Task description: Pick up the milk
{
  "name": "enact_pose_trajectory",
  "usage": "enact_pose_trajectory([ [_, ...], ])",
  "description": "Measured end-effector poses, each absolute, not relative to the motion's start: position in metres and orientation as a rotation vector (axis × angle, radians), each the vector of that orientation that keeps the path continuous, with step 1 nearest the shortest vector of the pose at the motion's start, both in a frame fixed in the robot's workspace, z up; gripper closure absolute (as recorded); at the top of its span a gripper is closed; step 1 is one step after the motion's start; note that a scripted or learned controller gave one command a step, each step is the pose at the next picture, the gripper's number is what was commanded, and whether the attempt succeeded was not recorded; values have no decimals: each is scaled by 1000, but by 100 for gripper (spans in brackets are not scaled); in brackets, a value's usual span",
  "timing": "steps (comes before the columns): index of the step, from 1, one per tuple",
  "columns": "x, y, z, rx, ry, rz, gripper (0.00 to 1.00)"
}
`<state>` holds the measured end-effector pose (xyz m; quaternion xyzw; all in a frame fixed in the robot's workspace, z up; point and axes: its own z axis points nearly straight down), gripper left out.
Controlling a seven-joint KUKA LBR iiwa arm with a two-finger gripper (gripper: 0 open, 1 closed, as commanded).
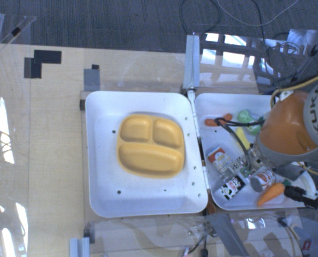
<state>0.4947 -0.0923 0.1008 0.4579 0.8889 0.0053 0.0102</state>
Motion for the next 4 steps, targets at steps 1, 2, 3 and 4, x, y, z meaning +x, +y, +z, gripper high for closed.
enact_pose_trajectory([
  [1, 495, -92, 101, 1430, 2775, 16, 0],
  [2, 491, -90, 89, 1432, 2781, 8, 0],
  [3, 494, -89, 101, 1426, 2776, 14, 100],
  [4, 494, -89, 101, 1427, 2776, 14, 0],
])
